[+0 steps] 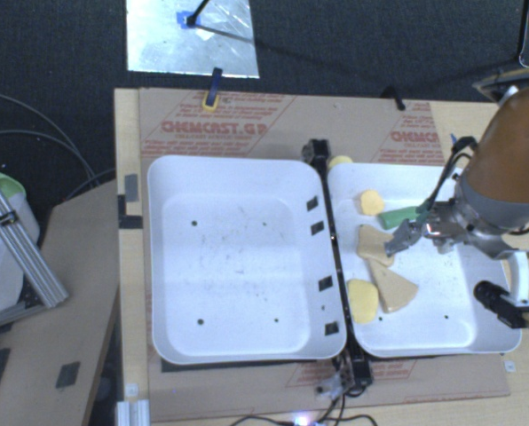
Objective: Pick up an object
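Arm in low from 3 o'clock, over the right bin (442, 331).
The gripper (405, 236) hangs above the tan wedges, beside the green piece (398, 216); how far its claw is spread, I cannot tell. The upper tan wedge (373, 244) sits mid-bin; the lower tan wedge (394, 288) runs its long axis from 11 to 5 o'clock.

Big brown bench (273, 118) with red letters, carrying two white bins side by side: left bin (238, 260), right bin (424, 327), edges touching in the middle.
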